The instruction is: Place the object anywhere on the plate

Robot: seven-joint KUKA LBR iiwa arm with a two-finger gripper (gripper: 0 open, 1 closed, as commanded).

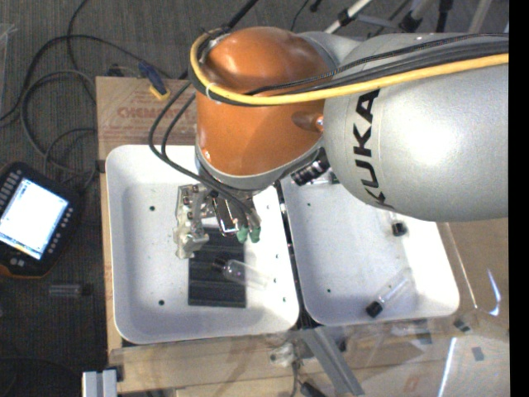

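Arm over the left bin, clear vial lying on the black plate.

Off the bench's left edge, a handheld pendant with a lit screen lies on the dark carpet among cables. The left bin carries a black ribbed plate in the lower right part of its floor. The gripper hangs from the orange band just over the plate's upper edge; whether it is released or clenched I cannot tell, and nothing is seen in its grasp. A small clear vial rests on its side on the plate's right half, just below the gripper and apart from it. The right bin holds a small black piece near its right wall. A clear tube with a black cap lies towards its lower right corner.
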